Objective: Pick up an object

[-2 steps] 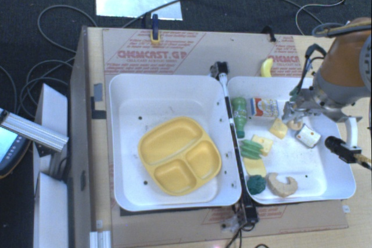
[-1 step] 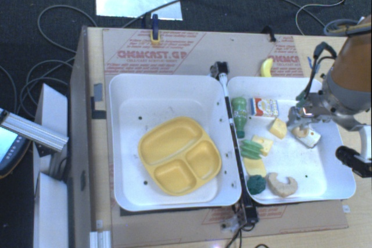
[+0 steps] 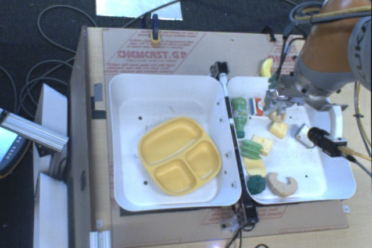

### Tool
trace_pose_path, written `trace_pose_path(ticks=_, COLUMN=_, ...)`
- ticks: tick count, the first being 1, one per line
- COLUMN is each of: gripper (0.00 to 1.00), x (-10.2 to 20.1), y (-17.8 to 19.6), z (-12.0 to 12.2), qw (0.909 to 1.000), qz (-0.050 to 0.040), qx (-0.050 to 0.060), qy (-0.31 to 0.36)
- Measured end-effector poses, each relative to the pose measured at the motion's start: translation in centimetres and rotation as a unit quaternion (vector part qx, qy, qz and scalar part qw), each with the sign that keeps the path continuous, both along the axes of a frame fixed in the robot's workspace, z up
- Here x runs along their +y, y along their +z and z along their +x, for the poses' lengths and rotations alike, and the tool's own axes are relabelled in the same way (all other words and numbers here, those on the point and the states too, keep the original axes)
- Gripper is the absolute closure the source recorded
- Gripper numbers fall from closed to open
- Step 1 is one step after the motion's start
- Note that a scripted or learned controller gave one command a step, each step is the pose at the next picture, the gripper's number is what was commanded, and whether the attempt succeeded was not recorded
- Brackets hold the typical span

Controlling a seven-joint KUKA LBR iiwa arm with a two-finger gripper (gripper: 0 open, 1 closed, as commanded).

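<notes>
My gripper (image 3: 276, 103) hangs low over the far middle of the right bin (image 3: 340, 183). Directly under it sits a small pale yellow piece (image 3: 277, 117), and a yellow wedge (image 3: 278, 130) lies just in front of that. I cannot tell whether the gripper touches the pale piece. To its left are a green bottle shape (image 3: 239, 110) and a small red and blue item (image 3: 258, 105). Nearer the front lie a yellow block (image 3: 263, 143), green pods (image 3: 251, 150), another yellow piece (image 3: 254, 167), a dark green lump (image 3: 256, 184) and a tan crescent (image 3: 282, 186).
The left bin (image 3: 128, 125) holds a yellow three-compartment plate (image 3: 179, 155). A yellow banana shape (image 3: 266, 67) rests at the right bin's far rim. The divider between the bins (image 3: 231, 130) runs close to the green items. The arm's bulk covers the right bin's far right corner.
</notes>
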State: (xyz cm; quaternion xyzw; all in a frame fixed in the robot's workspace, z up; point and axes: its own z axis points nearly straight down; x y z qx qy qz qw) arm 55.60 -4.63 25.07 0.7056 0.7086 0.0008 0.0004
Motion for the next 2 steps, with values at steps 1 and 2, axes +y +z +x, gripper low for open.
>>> trace_pose_path(ticks=1, gripper=1.00, x=6.5, y=0.1, z=1.6, qw=1.0000, qz=0.0003, qx=0.000, qy=0.000)
trace_pose_path(ticks=2, gripper=1.00, x=4.8, y=0.8, z=0.8, qw=1.0000, qz=-0.0003, qx=0.000, qy=-0.001)
